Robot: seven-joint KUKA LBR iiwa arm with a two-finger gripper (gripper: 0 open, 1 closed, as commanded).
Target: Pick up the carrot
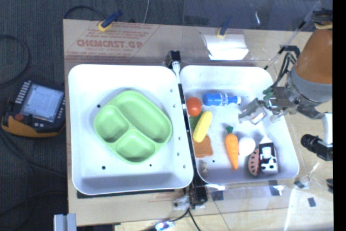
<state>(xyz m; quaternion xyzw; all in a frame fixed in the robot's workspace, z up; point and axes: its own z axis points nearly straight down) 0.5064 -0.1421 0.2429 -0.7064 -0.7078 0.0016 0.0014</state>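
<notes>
right white bin, carrot lying below-left of gripper, apart from it, fingers spread, holding nothing

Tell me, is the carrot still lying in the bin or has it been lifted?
Lying in the bin. The carrot rests flat on the right bin's floor, leafy end up-frame, beside the white egg. The claw sits apart, up-frame.
</notes>
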